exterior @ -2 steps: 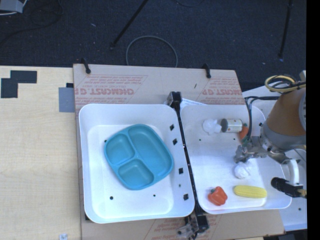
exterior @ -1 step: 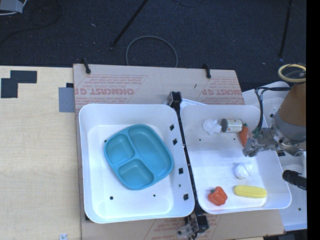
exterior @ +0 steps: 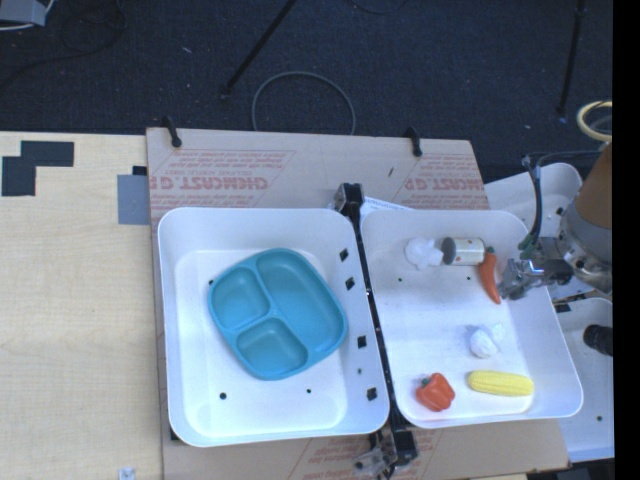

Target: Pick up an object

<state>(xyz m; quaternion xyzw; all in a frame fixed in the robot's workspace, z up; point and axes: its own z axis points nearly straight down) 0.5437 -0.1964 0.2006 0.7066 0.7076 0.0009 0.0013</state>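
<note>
Approach step, by my reading: the jaws (exterior: 522,273) sit at the right bin's (exterior: 560,403) far-right rim, just beside the orange carrot (exterior: 489,278), their state too blurred to tell, and the next move calls for centring over it.

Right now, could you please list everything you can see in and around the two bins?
White bins: two, side by side on the bench.
Divided plate: one, blue, in the left bin.
Carrot: one, orange, right bin, near its right edge.
Small bottle-like item: one, white with a dark part, right bin, far end.
Small lumpy object: one, white, right bin.
Pepper: one, red, right bin, near edge.
Corn cob: one, yellow, beside the pepper.
Gripper: one, grey, at the right bin's right edge, beside the carrot.
</note>
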